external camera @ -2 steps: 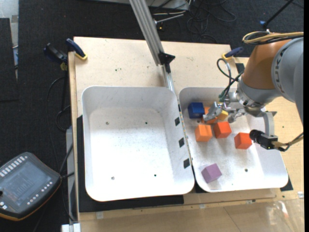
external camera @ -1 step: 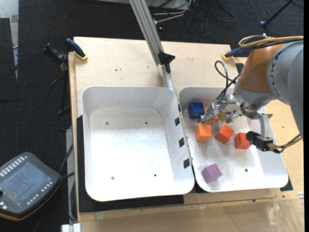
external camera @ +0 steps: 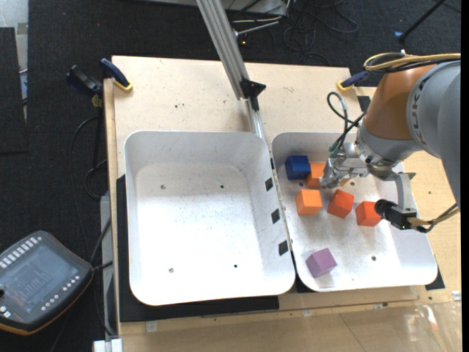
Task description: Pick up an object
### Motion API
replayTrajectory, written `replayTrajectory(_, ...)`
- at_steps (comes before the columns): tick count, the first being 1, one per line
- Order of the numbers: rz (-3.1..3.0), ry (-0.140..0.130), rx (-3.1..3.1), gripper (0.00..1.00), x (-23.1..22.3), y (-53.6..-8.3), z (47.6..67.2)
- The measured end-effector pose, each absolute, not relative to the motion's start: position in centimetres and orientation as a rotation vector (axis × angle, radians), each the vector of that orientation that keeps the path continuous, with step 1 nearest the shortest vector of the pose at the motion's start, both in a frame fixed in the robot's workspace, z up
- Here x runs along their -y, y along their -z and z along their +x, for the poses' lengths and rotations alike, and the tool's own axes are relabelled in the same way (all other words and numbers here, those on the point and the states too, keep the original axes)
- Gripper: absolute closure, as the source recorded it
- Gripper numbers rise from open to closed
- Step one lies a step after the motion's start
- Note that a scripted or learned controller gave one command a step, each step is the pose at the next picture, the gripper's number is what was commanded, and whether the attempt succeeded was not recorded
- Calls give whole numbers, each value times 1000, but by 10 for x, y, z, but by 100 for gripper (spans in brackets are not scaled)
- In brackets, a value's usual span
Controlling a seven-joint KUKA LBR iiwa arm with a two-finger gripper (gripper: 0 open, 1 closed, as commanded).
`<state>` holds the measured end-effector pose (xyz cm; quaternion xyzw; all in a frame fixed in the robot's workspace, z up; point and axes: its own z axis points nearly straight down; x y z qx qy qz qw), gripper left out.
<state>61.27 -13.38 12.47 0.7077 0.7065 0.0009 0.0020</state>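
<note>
right bin (external camera: 410,266): six blocks (external camera: 309,202) | left bin (external camera: 146,160) beside it | hand (external camera: 333,178) over blocks

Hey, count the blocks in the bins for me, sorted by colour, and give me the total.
Blue: 1, the blue block
Orange: 2, one orange block and a second partly hidden by the gripper
Red: 2, one red block and another
Purple: 1, the purple block
Total: 6
</note>
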Motion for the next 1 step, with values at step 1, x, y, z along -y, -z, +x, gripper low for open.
replayTrajectory(1, 2217, -4, -2220, 100, 131, -169, 609)
